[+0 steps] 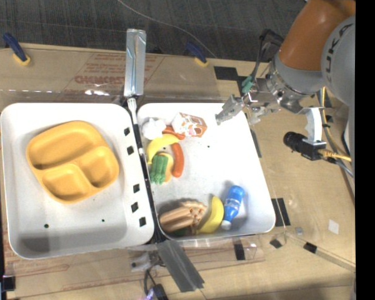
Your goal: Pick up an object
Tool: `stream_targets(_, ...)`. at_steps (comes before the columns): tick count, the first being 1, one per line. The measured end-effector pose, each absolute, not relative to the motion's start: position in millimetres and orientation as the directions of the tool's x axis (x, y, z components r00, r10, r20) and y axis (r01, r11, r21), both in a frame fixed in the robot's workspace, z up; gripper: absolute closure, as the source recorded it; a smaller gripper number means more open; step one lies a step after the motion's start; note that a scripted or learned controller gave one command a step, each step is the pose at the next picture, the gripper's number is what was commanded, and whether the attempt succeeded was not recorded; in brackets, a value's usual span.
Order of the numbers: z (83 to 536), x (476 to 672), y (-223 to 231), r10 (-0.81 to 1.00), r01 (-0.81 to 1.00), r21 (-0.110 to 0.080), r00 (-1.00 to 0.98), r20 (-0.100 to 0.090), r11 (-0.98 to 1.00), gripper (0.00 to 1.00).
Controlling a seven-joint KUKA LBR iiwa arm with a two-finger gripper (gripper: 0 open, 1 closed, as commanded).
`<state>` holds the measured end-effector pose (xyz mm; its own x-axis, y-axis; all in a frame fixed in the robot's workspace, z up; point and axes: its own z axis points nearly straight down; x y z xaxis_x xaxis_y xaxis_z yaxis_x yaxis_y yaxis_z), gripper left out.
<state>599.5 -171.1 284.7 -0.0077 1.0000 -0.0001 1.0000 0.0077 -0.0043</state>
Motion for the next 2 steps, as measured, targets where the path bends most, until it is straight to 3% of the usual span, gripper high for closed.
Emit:
stream_targets(1,92.1,577.2,-153.9,0.995,0.995,-0.002,0.104,0.0,-0.104,0.0)
stream_targets(2,89.9,638.0,-151.4,0.866,0.866,-0.01,0.5,-0.003,-0.5,0.0)
